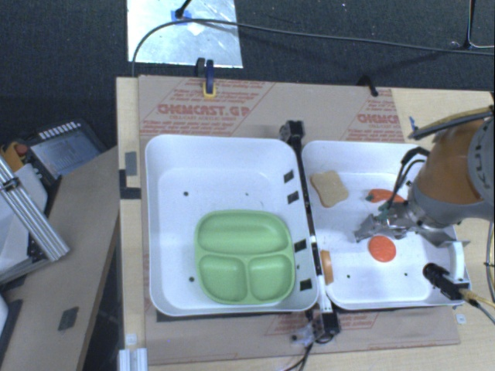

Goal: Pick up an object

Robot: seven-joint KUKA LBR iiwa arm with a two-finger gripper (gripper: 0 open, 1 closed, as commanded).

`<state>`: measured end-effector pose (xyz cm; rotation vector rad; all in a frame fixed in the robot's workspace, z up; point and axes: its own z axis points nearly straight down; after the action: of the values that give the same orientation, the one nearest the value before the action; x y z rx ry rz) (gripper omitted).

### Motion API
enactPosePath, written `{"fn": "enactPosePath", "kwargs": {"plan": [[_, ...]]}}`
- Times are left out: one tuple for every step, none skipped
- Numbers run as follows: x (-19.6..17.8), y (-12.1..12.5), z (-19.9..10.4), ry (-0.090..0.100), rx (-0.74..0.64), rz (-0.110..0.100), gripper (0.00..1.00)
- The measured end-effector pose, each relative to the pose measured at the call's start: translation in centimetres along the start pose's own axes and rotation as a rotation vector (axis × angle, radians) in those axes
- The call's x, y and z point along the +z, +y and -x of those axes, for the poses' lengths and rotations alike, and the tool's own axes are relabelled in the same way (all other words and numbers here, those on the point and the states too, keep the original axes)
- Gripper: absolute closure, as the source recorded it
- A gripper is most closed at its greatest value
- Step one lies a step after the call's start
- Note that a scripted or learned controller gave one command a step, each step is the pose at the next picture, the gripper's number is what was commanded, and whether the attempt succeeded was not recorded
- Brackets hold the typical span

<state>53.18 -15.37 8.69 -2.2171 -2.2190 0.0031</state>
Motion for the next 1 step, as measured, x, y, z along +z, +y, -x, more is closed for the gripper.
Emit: {"fn": "enactPosePath", "kwargs": {"plan": [[0.23,0.06,0.00,-0.001,0.000,0.005,0.00]]}}
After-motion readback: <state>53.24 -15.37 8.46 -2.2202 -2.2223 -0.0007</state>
